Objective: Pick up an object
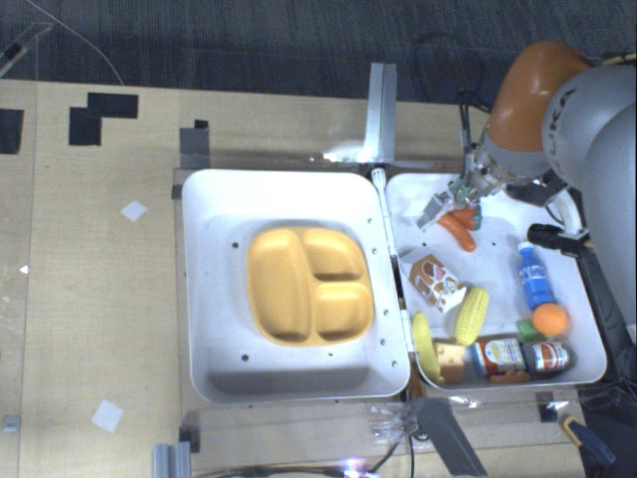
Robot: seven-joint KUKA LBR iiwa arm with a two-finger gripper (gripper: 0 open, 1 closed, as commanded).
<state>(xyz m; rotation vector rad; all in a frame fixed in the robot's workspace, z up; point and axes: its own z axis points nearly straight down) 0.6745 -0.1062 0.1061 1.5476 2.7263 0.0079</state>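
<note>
I see bare floor along the right bin [594, 361] at twelve o'clock; there the gripper [450, 205] stands, fingers spread, over the carrot [459, 228].

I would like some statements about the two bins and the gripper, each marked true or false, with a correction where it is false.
1. A yellow tray lies in the left bin. True.
2. The gripper is over the left bin. False: it is over the right bin, near its far end.
3. The carrot lies just below the gripper in the picture. True.
4. The corn lies in the left bin. False: it lies in the right bin, beside the snack packet.
5. The blue bottle is in the right bin, with the orange ball next to it. True.
6. The can stands upright. False: it lies on its side near the bin's front wall.
</note>
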